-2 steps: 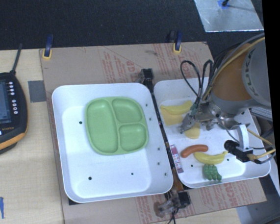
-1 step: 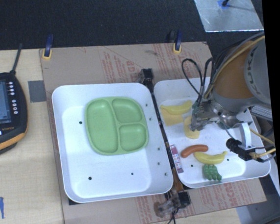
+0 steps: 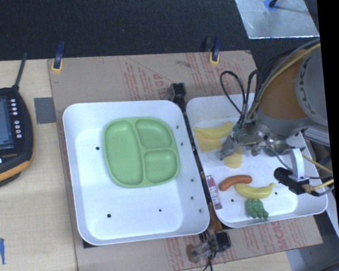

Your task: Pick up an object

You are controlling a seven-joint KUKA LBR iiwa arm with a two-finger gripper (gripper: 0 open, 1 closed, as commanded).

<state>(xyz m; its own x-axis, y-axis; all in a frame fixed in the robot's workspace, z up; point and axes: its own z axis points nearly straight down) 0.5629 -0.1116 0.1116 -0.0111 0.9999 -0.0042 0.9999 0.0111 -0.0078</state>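
Arm hanging over the right bin, poking around the toy food

The gripper (image 3: 233, 149) sits low in the right bin (image 3: 310, 207), right at a yellow piece (image 3: 232, 158), but can't tell if it's got anything. Nearby: yellow corn-looking toy (image 3: 212, 132), sausage (image 3: 235, 181), banana (image 3: 257, 190), green broccoli (image 3: 256, 209). The left bin (image 3: 91, 187) holds a green divided plate (image 3: 140, 151).

You are in a robotics lab: a teach pendant (image 3: 3, 139) lies left of the white bins (image 3: 79, 188), cardboard clamped beneath them.
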